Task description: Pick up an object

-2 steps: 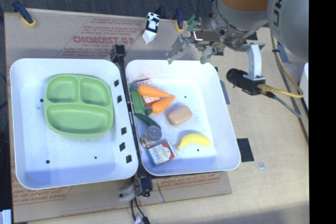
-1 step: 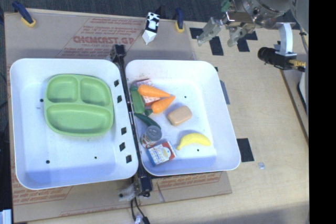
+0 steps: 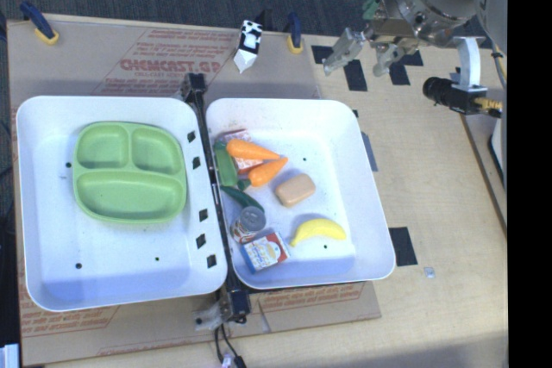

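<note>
The right bin (image 3: 362, 211) holds two orange carrots (image 3: 255, 159), a green cucumber (image 3: 226, 168), a tan bread-like piece (image 3: 295, 190), a yellow banana (image 3: 318, 231), a small can (image 3: 250, 221) and a little printed carton (image 3: 264, 252). My gripper (image 3: 365, 52) hangs above the bench beyond the right bin's far right corner, well away from those objects. Its two fingers (image 3: 337, 54) are spread apart, open, with nothing between them.
The left bin (image 3: 43, 271) carries a green divided plate (image 3: 129, 171). A black clip strip (image 3: 203, 177) runs between the bins. Black tape marks (image 3: 402, 246) lie on the bench right of the bins, and a black-and-white tag (image 3: 248, 43) stands behind them.
</note>
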{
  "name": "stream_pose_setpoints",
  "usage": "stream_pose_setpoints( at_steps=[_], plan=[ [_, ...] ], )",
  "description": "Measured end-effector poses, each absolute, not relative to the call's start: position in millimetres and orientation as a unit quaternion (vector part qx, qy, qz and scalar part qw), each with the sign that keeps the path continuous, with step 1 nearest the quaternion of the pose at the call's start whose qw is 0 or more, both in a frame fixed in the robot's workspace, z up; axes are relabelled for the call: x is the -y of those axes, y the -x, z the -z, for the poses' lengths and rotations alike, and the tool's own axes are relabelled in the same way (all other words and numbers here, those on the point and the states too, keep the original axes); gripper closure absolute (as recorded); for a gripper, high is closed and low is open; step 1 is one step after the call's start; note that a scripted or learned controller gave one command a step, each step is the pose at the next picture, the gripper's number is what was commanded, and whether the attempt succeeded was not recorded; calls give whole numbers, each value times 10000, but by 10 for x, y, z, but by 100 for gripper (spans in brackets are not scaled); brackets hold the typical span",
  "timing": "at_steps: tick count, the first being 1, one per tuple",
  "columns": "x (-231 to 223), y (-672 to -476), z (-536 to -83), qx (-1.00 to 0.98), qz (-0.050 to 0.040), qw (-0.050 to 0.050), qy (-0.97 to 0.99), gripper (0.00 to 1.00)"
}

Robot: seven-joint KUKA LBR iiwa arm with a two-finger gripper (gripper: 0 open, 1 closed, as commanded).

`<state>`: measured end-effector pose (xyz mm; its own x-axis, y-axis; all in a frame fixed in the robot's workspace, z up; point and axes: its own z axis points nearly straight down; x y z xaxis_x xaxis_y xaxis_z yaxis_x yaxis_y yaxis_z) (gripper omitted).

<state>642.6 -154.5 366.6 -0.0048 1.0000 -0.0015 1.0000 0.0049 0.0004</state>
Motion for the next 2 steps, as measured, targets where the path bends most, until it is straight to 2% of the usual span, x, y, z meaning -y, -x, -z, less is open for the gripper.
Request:
stream_pose_setpoints(
  at_steps=[1, 2],
  plan=[
    [1124, -6467, -3284, -7094, 11, -10, -7048, 0],
    [1734, -6512, -3761, -7084, 0, 11, -7058, 0]
  ],
)
